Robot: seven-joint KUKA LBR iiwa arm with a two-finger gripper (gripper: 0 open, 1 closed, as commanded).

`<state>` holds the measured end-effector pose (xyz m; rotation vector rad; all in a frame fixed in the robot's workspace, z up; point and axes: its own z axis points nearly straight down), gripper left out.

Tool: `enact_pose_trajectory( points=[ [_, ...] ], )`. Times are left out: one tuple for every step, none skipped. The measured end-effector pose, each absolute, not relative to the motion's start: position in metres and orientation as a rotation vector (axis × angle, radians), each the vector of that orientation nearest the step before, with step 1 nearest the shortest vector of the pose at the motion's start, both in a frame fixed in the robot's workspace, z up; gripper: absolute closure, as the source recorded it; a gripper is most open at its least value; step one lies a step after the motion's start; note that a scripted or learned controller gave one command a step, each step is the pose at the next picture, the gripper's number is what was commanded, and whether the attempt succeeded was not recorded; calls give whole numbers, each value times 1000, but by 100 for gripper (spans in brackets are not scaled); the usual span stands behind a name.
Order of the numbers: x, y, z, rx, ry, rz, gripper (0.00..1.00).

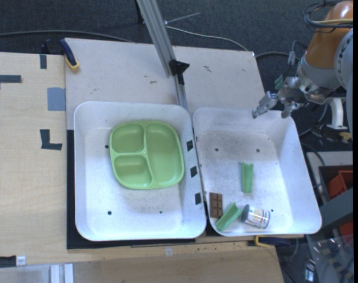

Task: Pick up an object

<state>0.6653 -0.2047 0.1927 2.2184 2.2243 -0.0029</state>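
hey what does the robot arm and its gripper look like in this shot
The arm is grey with a rounded orange band at its top, wrapped by a thin dark cable loop. Its gripper is a small grey metal assembly with slim fingers, and darker fittings sit at the wrist.

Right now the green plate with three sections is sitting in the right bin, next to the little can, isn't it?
Not quite. The camera view shows the green plate with three sections sitting in the left bin. The little can is in the right bin, near its front edge.
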Motion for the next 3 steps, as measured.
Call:
enact_pose_trajectory(
  points=[
    [665,-205,193,2219,2224,-4,0],
    [659,-209,146,2222,2226,-7,0],
    [657,-208,91,2222,2228,-7,0]
  ],
)
